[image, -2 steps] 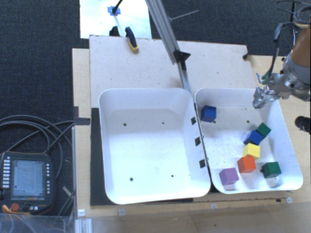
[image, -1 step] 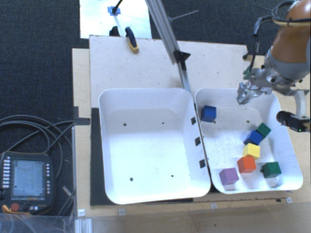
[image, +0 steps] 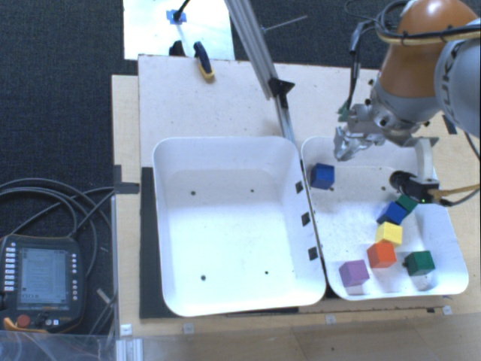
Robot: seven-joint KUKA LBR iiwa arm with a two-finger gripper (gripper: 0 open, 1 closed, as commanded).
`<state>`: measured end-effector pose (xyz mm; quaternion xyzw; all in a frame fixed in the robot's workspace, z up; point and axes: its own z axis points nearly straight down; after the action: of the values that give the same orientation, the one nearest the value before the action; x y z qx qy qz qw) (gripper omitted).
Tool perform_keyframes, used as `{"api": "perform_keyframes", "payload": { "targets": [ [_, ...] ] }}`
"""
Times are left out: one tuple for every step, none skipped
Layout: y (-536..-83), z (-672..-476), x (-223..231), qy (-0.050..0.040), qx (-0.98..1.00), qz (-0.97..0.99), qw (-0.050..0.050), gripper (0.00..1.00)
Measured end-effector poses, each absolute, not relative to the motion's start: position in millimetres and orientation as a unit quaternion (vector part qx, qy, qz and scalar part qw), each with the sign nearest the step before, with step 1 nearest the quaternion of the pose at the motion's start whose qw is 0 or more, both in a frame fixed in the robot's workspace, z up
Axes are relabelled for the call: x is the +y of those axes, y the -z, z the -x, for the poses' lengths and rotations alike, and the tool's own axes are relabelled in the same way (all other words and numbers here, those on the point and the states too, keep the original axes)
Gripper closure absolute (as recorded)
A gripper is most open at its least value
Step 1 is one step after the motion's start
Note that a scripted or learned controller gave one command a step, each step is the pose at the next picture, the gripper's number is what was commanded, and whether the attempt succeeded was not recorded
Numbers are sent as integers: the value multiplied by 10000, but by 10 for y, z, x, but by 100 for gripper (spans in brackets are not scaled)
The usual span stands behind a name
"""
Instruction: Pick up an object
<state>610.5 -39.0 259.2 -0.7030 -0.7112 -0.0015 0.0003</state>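
blue cube [image: 322, 176] apart, others clustered (front-right)

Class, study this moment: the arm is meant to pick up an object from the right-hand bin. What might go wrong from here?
1. The claw is above the bin's far edge, beside rather than over the blue cube; a straight descent may miss it or hit the rim.
2. That cube lies close to the right bin wall, leaving little room for a finger.
3. The yellow cube and orange cube touch, so grasping there may snag both.
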Motion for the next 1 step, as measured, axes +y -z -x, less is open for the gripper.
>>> {"api": "perform_keyframes", "payload": {
  "targets": [
    [-2448, -6228, 138, 12, -7110, 7032, 1, 100]
  ]
}}
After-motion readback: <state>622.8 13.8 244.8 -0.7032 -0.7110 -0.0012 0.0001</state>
